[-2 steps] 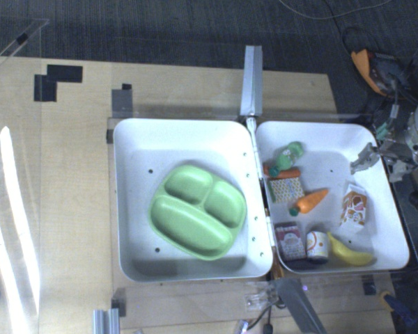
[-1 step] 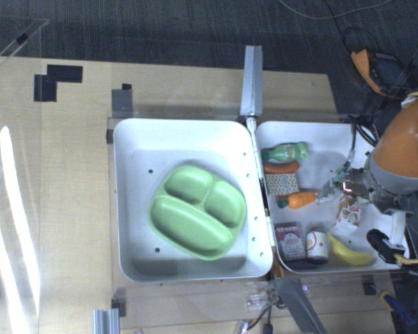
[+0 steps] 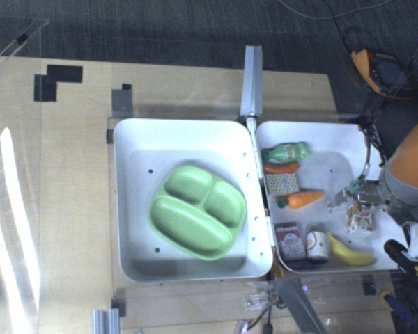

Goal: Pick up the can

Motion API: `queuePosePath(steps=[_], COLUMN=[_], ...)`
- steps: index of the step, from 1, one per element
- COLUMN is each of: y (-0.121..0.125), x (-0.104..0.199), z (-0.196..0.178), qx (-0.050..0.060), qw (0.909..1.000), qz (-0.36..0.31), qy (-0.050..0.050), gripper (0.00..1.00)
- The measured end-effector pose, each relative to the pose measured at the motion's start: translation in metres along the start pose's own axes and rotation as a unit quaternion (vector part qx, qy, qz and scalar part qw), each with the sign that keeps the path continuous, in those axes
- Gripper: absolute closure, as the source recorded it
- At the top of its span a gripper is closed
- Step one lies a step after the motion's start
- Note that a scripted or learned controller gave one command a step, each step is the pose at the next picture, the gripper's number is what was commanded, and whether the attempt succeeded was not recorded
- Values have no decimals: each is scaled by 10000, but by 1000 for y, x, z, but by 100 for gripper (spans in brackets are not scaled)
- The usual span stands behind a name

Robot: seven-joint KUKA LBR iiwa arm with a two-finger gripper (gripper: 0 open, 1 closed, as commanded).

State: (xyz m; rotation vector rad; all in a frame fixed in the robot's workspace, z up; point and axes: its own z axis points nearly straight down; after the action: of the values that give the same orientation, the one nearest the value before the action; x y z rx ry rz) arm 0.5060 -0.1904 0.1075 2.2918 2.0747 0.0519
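Observation:
The can (image 3: 318, 244) is small, white with a red label. It lies near the front edge of the right bin (image 3: 338, 160), between a dark red packet (image 3: 289, 241) and a banana (image 3: 350, 252). My gripper (image 3: 355, 199) hangs over the right half of that bin, behind and to the right of the can and well apart from it. A small white and orange packet (image 3: 361, 218) sits just below the gripper; whether it is touched I cannot tell.
The right bin also holds a green bottle (image 3: 285, 151), a red-orange sausage shape (image 3: 281, 166), a patterned box (image 3: 282, 184) and a carrot (image 3: 305, 199). A green divided plate (image 3: 197, 210) lies in the left bin (image 3: 136, 152). Cables run behind the bins.

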Motion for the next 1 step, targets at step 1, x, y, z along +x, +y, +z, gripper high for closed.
queuePosePath(steps=[1], y=[5], x=[-6], z=[-16], qx=[-99], qw=[9999], qz=[11], qy=[-86], gripper=[100])
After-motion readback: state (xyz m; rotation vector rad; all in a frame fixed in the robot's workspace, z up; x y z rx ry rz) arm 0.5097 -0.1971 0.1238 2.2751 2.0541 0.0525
